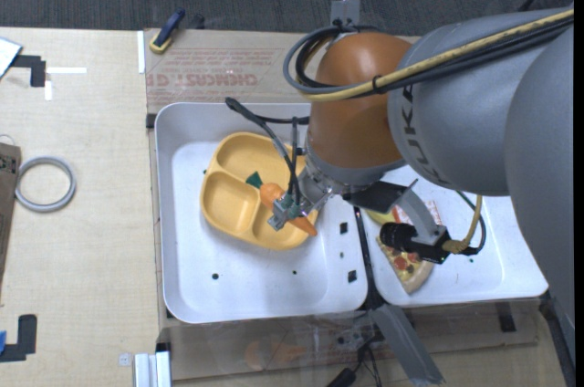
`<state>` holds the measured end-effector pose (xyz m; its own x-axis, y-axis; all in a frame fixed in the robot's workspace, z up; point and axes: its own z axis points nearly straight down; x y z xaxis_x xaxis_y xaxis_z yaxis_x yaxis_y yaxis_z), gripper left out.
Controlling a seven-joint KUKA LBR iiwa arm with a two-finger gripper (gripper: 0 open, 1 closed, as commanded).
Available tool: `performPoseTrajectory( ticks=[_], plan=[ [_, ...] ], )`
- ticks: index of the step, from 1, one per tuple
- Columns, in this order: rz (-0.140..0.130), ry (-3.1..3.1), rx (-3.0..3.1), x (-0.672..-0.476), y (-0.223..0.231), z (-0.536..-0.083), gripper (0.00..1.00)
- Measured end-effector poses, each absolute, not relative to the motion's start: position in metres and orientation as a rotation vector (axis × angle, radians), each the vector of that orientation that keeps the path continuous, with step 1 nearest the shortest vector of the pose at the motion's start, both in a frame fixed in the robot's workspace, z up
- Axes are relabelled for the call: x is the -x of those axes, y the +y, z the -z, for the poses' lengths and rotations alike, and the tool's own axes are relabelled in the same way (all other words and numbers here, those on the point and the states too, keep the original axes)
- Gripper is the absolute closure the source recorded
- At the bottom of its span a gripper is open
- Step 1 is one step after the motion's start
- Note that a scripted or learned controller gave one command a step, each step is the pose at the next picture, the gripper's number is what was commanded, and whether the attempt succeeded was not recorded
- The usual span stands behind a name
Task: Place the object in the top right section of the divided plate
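We saw the gripper (288,210) hanging low over the right side of the yellow plate (226,198) in the left bin (246,289), presumably because that side held the target section. An orange carrot (290,214) lay at the plate's right edge, just beneath the gripper, with something small and green (253,180) beside it. Whether the jaws were apart, together or clamped on the carrot, we could not tell.

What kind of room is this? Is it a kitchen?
Probably not a kitchen; it looks like a robot lab. A big robot arm reaches over white bins on a workbench, with a tape roll nearby and a yellow divided plate.
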<state>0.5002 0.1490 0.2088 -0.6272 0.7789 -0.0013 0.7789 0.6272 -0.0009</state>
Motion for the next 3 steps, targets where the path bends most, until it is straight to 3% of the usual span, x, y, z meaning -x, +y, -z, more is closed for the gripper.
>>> performPoseTrajectory(
  ticks=[1, 2, 3],
  plan=[
    [0.006, 2.935, -1.127, -0.477, 0.204, -0.163, 1.00],
    [0.004, 3.056, -0.736, -0.477, 0.221, -0.147, 1.00],
    [0.001, 3.024, -0.844, -0.479, 0.213, -0.316, 1.00]
  ],
)
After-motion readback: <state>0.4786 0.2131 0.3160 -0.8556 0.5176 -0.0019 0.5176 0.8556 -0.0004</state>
